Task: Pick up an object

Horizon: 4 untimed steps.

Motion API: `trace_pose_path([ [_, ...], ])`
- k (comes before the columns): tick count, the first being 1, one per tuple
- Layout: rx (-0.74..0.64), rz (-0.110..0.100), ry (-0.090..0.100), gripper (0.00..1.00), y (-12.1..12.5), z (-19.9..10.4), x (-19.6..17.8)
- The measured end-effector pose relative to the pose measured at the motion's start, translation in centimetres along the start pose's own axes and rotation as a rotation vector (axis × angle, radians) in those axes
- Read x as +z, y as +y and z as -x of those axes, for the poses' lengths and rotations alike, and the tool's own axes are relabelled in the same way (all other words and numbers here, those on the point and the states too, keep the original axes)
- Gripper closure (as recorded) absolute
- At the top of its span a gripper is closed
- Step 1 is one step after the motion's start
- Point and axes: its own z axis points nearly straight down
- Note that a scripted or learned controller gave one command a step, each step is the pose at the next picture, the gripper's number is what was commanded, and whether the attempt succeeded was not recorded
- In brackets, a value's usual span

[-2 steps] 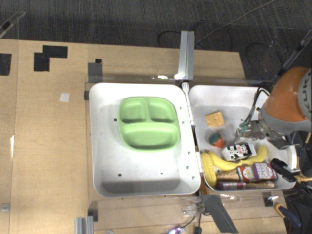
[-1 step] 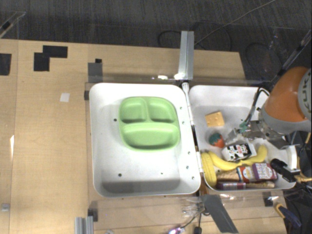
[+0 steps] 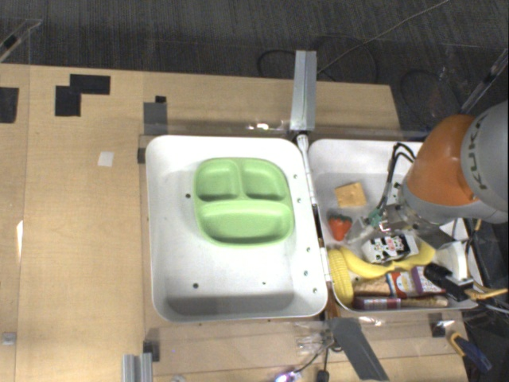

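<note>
My claw [image 3: 380, 228] sits low in the right bin [image 3: 358, 156]; I can't tell its state from here. A banana [image 3: 374, 267] lies just below it, a red strawberry-like piece [image 3: 340, 228] just to its left, a tan cracker [image 3: 351, 194] up-left. Farther left, a green divided plate [image 3: 241, 200] fills the left bin [image 3: 171, 277].

A light wooden table [image 3: 71, 237] with black squares [image 3: 82, 91] stands on dark grey carpet floor [image 3: 183, 18]; thin cables [image 3: 398, 22] lie there.

Divided plate [image 3: 241, 200] in left bin [image 3: 171, 293]; banana [image 3: 358, 266] in right bin [image 3: 350, 159].
</note>
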Motion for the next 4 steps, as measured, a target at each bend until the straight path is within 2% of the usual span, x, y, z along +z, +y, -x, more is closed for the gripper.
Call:
trace_pose_path([
  [1,0.086,-0.004,0.004,0.00,3.6,0.5,0.2],
  [2,0.145,0.001,0.002,0.00,-3.4,1.1,0.0],
  [3,0.141,0.007,0.006,1.00,-3.0,0.8,-1.1],
  [4,0.051,-0.012,0.007,1.00,-3.1,-4.5,-12.6],
])
